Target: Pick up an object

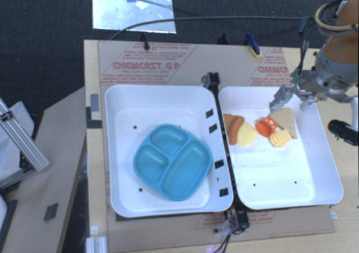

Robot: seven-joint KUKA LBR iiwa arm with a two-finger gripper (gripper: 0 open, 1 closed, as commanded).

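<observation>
A cluster of toy food lies in the far half of the right bin (pixel 280 190): an orange-brown sausage (pixel 232 124), a pale yellow piece (pixel 247 134), a red piece (pixel 265 127), a tan wedge (pixel 285 118) and a ridged yellow piece (pixel 280 139). My gripper (pixel 292 100) hangs over the bin's far right part, just above and behind the tan wedge. Its fingers stand open and apart with nothing between them.
The left bin (pixel 129 106) holds a blue divided plate (pixel 173 161). A black divider with clips (pixel 219 134) runs between the two bins. Behind the bins lies a brown board with red print (pixel 151 64).
</observation>
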